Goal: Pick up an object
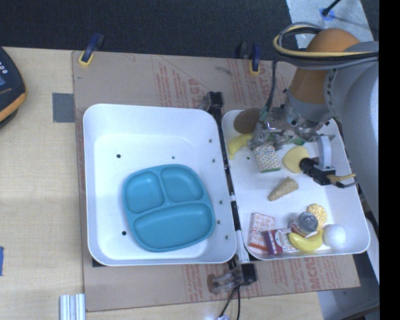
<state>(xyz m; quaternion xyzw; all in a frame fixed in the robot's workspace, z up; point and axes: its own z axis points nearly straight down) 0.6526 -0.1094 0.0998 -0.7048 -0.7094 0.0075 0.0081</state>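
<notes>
Left white bin (103,179): smooth moulded plastic, holding a teal three-compartment plate (168,207). Right white bin (347,202): small toy foods. A yellow-patterned carton (266,157) sits at 12 o'clock, just under the end effector (275,131); whether it is gripped, and the jaw opening, cannot be told. Ridged cone (283,189) at centre. Banana (305,242), white egg (334,235) and red-white box (261,231) at 6 o'clock.

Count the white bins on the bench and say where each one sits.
2. The left bin holds a blue divided plate. The right bin holds the small toy foods, with the gripper down at its far end.
</notes>
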